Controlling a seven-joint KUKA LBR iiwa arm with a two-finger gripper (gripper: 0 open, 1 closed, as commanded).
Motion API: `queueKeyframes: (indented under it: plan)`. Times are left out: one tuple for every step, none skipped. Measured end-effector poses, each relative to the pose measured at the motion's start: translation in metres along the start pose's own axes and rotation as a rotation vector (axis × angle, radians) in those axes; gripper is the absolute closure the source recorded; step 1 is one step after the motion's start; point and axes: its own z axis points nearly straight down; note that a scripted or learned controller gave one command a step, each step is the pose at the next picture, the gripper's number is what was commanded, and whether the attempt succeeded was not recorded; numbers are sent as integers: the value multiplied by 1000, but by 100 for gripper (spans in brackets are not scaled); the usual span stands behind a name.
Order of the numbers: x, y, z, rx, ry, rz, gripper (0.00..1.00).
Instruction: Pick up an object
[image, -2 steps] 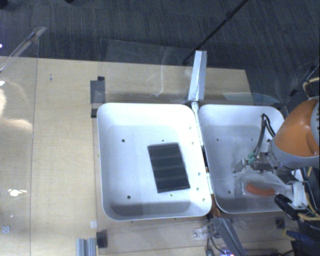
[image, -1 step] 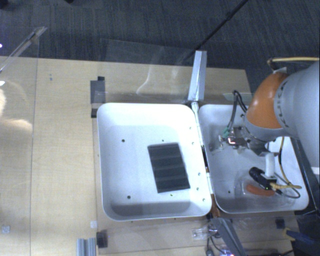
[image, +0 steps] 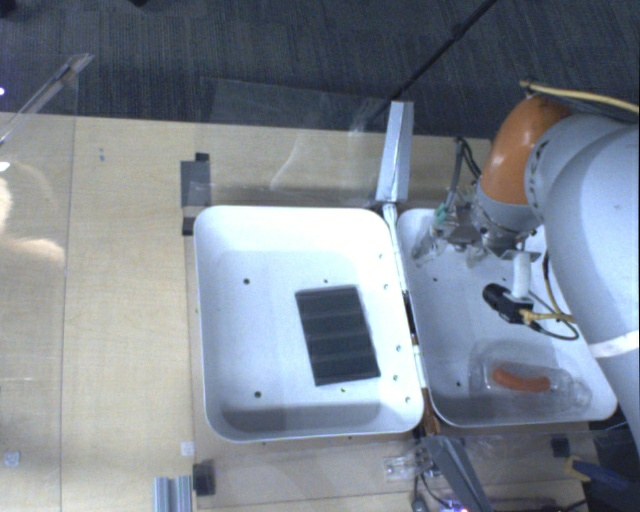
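Two objects lie in the bins. One is a clear plastic item with an orange-red piece inside (image: 522, 380), lying flat near the lower edge of the right bin (image: 447, 330), in the lower right of the frame. It sits well below the end effector (image: 452, 236), apart from it, with bare white bin floor between them. A black connector with yellow wires (image: 510, 303) hangs from the arm between the two, above the clear item and not touching it.

In the left bin (image: 230, 300) lies a dark ribbed rectangular pad (image: 337, 335), flat and slightly turned, right of that bin's centre, well apart from the end effector and across the bins' shared rim from it.

Hovering over the upper left corner of the right bin, the end effector is close to the rim; I cannot tell its state. Nothing is visible between its tips. Grey arm (image: 590, 230) with its orange band (image: 520, 150) fills the upper right of the frame. Both bins rest on the pale wooden tabletop (image: 110, 330).
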Motion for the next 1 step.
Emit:
queueKeyframes:
  plan:
    - [-72,13,-86,0,-1,43,0]
